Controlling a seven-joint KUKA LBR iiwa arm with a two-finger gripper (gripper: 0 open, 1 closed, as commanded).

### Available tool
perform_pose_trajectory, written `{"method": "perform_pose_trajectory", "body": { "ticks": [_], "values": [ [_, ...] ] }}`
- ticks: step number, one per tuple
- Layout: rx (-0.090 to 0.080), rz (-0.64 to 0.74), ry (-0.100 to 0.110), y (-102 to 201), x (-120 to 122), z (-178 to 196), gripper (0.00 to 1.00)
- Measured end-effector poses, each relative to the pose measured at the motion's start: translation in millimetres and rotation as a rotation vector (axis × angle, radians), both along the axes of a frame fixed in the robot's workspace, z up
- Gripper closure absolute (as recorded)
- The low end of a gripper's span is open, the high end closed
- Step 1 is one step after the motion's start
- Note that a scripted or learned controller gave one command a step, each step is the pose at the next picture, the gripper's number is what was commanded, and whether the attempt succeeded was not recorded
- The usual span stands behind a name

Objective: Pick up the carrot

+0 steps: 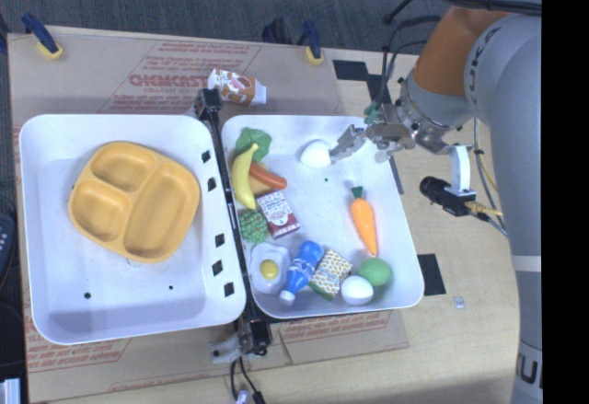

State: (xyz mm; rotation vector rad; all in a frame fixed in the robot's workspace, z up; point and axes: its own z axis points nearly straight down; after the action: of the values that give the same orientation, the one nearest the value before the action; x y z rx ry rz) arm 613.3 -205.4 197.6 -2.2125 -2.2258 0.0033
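The carrot [364,222] is orange with a small green top and lies lengthwise near the right wall of the right bin [405,236], its green end pointing away from me. My gripper [361,141] hangs over the bin's far right corner, above and a little beyond the carrot, beside a white egg [315,154]. Its two fingers are spread apart with nothing between them.
The right bin also holds a banana [243,177], a sausage [267,178], a red carton [277,213], a blue bottle [300,268], a lime [375,271] and other small food toys. A yellow divided plate [134,200] sits in the left bin [55,301]. A small carton [236,87] lies behind the bins.
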Motion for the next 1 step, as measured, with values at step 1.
{"method": "perform_pose_trajectory", "body": {
  "ticks": [1],
  "values": [
    [0.002,0.346,-0.001,-4.7,-26.2,-106.1,0.0]
  ]
}}
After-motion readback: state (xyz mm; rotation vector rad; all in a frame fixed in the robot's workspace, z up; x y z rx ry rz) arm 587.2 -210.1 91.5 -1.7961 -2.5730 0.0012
